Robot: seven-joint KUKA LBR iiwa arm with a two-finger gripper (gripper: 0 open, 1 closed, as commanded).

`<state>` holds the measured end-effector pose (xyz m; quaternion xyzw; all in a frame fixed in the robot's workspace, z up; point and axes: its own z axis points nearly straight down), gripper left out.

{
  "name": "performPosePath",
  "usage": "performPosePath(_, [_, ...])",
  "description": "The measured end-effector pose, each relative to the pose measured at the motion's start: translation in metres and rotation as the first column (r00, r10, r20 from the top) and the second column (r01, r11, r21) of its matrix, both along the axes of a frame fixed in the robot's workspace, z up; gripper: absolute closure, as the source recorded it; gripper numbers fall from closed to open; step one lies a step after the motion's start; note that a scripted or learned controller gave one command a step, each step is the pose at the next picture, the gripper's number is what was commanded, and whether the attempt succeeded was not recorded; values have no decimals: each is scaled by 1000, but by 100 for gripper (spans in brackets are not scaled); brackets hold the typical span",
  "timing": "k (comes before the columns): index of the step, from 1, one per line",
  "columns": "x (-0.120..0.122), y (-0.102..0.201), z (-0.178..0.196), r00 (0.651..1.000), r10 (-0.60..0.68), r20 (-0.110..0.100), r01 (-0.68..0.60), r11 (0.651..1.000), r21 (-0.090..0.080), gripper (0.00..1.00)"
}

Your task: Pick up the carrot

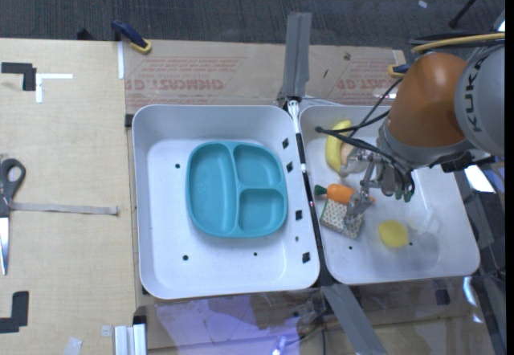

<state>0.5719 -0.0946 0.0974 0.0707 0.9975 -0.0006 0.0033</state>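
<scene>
right bin (450, 265), carrot (339, 193) beside gripper (363, 202)

Banana (335, 150) partly behind arm (430, 104)

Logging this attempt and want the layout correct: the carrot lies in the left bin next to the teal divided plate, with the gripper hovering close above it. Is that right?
Not quite. The camera view shows the carrot in the right bin, not the left. The teal divided plate sits alone in the left bin. The rest holds: the gripper is close over the carrot.
</scene>
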Motion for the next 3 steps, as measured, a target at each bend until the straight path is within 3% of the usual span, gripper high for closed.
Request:
performPosePath(2, [-11, 1, 1, 1000, -20, 12, 20, 1000, -1, 0])
performPosePath(3, [-1, 5, 1, 966, 258, 6, -258, 966, 1, 0])
